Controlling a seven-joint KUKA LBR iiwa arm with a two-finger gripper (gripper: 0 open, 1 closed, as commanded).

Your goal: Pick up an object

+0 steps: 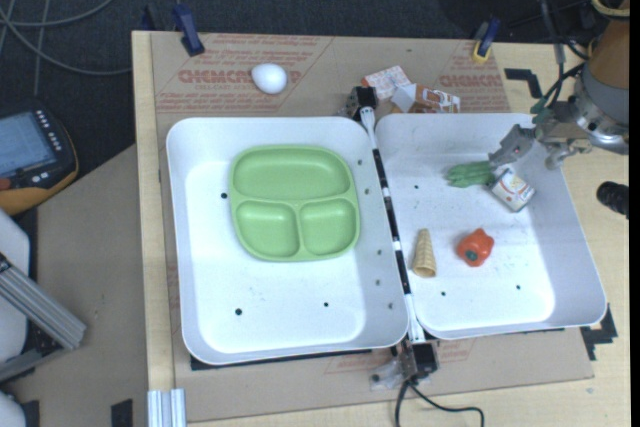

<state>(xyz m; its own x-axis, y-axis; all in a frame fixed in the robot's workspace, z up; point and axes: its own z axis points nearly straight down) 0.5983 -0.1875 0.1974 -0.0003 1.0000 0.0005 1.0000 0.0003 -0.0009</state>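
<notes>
My gripper (pixel 527 155) hangs over the far right part of the right bin (pixel 560 300), with its jaws spread open and nothing between them. Just below it lies a small white and yellow carton (pixel 512 189). A green leafy toy (pixel 468 176) rests to the carton's left, close to the left fingertip (pixel 497 156). Nearer the front of the same bin sit a red pepper (pixel 477 248) and a tan ice cream cone (pixel 425 253).
The left bin (pixel 200 315) holds a green divided plate (pixel 295 201). On the cardboard behind the bins lie a white egg (pixel 268 77) and some crumpled wrappers (pixel 410 93). Blue clamps (pixel 186 28) grip the board's far edge.
</notes>
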